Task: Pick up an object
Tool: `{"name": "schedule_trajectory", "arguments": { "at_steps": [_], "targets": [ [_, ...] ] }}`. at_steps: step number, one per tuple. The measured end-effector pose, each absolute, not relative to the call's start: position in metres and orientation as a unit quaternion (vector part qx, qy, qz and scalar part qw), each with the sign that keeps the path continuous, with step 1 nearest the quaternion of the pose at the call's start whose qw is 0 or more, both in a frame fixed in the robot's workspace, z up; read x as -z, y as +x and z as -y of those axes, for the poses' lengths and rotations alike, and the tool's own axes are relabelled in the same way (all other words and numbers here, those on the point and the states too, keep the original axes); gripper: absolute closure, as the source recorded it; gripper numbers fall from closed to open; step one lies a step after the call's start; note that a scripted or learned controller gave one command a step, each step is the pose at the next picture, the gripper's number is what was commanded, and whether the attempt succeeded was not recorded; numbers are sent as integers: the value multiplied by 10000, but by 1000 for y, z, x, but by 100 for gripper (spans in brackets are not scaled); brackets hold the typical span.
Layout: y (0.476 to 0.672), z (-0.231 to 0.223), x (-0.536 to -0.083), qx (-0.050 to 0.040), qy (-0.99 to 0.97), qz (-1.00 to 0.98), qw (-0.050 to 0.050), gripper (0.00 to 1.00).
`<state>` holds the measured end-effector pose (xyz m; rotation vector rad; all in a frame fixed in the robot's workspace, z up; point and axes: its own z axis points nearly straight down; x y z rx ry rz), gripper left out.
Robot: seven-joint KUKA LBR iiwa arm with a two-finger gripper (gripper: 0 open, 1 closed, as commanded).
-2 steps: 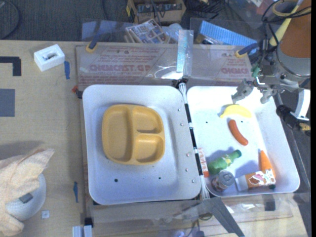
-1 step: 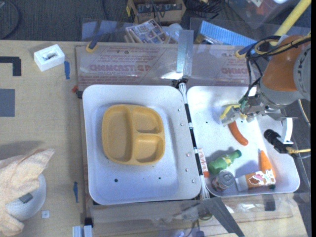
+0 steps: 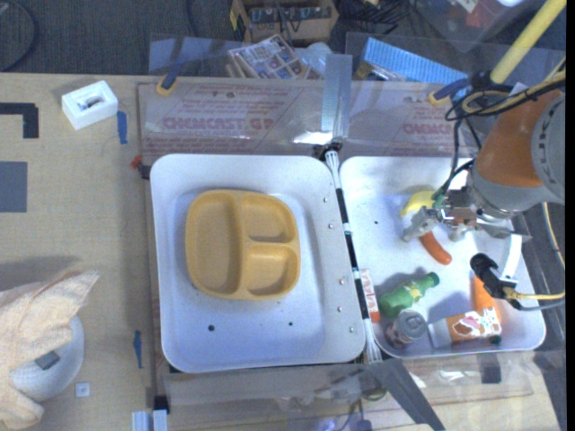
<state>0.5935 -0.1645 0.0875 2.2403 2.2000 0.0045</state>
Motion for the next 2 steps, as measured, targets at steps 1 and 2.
{"name": "schedule_trajectory", "arguments": {
  "at_steps": [1,2],
  "targets": [
    [595,167,-99,-30,7150,-6991,35,100],
    [582,125,-205,-4,7159,-6982,10,100]
  ]
}}
